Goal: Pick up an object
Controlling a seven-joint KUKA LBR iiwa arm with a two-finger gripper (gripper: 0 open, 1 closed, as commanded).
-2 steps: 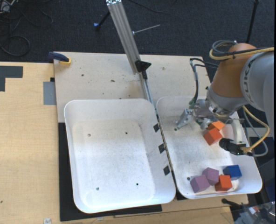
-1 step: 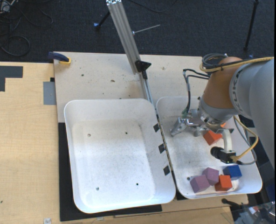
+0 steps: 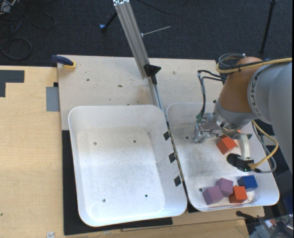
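Note:
My gripper (image 3: 202, 134) hangs low over the upper middle of the right bin (image 3: 186, 114), just left of an orange block (image 3: 226, 144) that lies apart from it. In the bin's near right corner sit two purple blocks (image 3: 212, 195) (image 3: 226, 186), a second orange block (image 3: 239, 194) and a blue block (image 3: 248, 182), packed close together. The grey arm with its orange band (image 3: 236, 90) reaches in from the right and hides part of the bin's far right side.
The left bin (image 3: 77, 117) stands beside the right one, with black clips (image 3: 172, 157) along the shared wall. A slanted aluminium bar (image 3: 134, 36) rises behind the bins. A small blue and yellow object (image 3: 63, 61) lies at the bench's far left corner.

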